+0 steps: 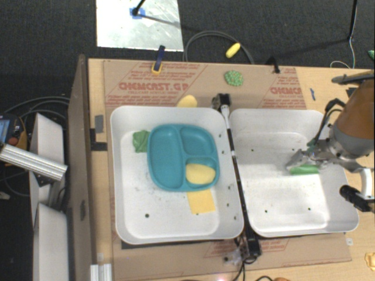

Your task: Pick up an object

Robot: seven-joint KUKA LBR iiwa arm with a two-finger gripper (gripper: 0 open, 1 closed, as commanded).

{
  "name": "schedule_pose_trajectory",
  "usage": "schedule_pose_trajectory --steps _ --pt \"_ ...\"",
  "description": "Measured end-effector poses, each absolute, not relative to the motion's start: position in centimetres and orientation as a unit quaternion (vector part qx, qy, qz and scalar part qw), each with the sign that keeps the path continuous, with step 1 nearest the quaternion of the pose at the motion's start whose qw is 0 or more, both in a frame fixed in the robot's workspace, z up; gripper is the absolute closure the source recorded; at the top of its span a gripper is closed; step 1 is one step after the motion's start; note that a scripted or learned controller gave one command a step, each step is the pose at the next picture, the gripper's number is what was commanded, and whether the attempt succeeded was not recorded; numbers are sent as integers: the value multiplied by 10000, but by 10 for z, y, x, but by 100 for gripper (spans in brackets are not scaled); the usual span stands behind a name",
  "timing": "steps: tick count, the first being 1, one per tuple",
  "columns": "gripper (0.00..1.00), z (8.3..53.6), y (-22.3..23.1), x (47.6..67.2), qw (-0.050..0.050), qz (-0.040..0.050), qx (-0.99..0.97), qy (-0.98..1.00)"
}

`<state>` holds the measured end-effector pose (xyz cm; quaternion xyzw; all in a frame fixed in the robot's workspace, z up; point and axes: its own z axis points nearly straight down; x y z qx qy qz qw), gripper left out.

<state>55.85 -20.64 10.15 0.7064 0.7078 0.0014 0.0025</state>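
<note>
A small green object lies on the floor of the right bin, toward its right side. My gripper is down in that bin, directly over the green object's upper edge and touching or nearly touching it. The grey arm with its orange band comes in from the right. In the left bin sits a blue divided plate with a yellow lump in its lower right compartment. A flat yellow slice lies just below the plate, and a green leaf piece lies at its left edge.
Behind the bins, on the cardboard, are a green round piece, a yellow piece and a blue and yellow tool. A yellow item lies on the floor beyond. A black clip sits where the bins meet.
</note>
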Motion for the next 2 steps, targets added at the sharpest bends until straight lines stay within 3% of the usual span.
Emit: schedule_pose_trajectory --steps 1,2 --pt "100 145 -114 605 21 40 7019 7123" --pt "100 187 -31 586 -2 28 7023 7118"
